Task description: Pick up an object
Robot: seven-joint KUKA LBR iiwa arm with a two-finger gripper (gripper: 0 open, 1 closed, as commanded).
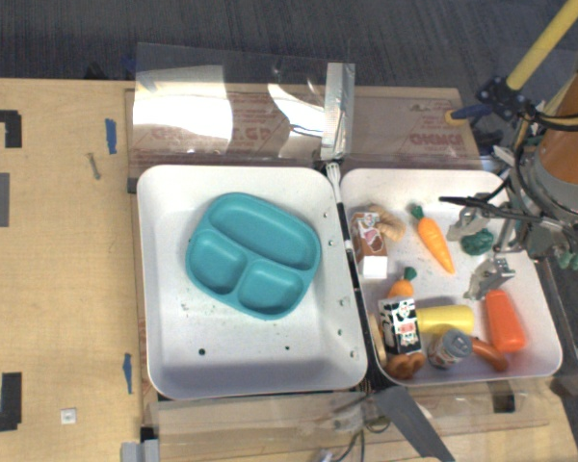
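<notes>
Hovering over the right bin (549, 354) at the frame's right side, the end effector (491, 258) hangs just above an orange bottle (505, 320) near a carrot (433, 242), its grip state impossible to tell, while a teal tray (253, 255) fills the left bin (164, 287).

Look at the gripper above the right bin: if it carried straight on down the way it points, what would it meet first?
Probably the orange-red cylinder. The gripper points down into the right bin, and that piece lies just below and beside its tip. Depth is unclear from this slanted view, so it might reach bare bin floor next to it instead.
</notes>
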